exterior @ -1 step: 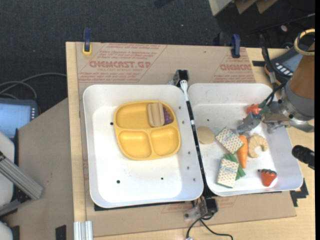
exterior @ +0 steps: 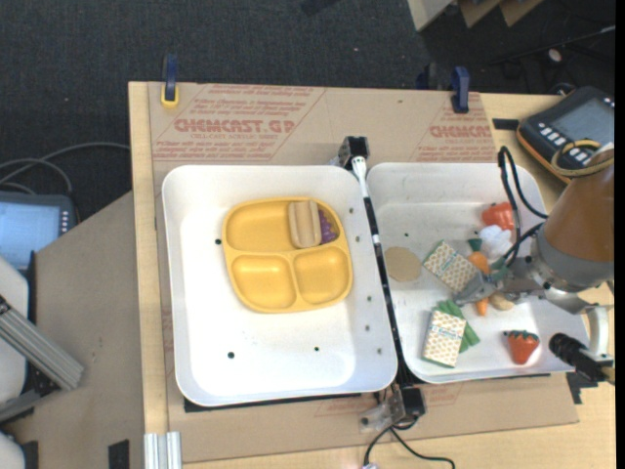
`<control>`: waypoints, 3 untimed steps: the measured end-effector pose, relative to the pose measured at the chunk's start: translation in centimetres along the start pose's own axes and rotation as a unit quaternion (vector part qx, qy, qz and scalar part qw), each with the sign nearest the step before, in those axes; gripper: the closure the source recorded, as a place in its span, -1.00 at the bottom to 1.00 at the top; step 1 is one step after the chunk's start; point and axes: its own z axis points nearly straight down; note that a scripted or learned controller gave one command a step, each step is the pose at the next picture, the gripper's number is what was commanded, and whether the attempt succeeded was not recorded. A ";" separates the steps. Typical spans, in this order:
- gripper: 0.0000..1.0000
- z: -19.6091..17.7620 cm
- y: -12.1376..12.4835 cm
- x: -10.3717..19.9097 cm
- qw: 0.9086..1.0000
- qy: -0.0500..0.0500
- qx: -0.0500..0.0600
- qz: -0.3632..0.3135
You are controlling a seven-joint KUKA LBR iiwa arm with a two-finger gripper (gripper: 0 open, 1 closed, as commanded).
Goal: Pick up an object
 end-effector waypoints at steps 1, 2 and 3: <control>-1.00 -0.7 4.7 5.5 1.000 0.000 -0.005 -0.006; 1.00 -1.8 4.6 5.0 1.000 -0.002 -0.006 -0.002; 1.00 -11.4 10.3 11.2 1.000 0.000 -0.010 -0.007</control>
